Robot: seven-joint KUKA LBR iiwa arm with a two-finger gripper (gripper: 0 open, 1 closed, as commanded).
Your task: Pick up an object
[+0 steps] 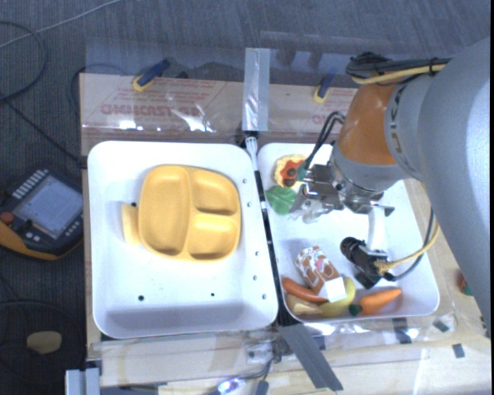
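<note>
Across the right side of the view we see the grey arm [453, 138] reaching in, its orange band [370, 130] sitting above the wrist over the right bin [424, 290]. Next in size is the left bin [115, 303], which carries a yellow divided tray [189, 211] lying near its middle, its long side running roughly left to right and slightly tilted. Both bins sit side by side on the tabletop [107, 105], whose far strip is covered with clear plastic film. Off the tabletop at the left, we notice a pendant with a screen [41, 212] on the dark floor.

At the far left part of the right bin, the hand [313, 200] hangs low, just beside a green toy piece [281, 197] that lies against the bin's left wall; we cannot tell whether its fingers are spread or closed, nor whether they touch the green piece. Just behind the green piece sits a small round toy with red and yellow markings [288, 169].

Toward the near edge of the right bin, we find a small cluster. A white and red patterned block [315, 266] lies with its long axis slanting from upper left to lower right. Touching it on the near side is a yellow piece [339, 299]. An orange carrot [379, 299] lies almost level, its long axis left to right, green end pointing left. Another orange, elongated piece [300, 290] slants along the near left corner.
</note>
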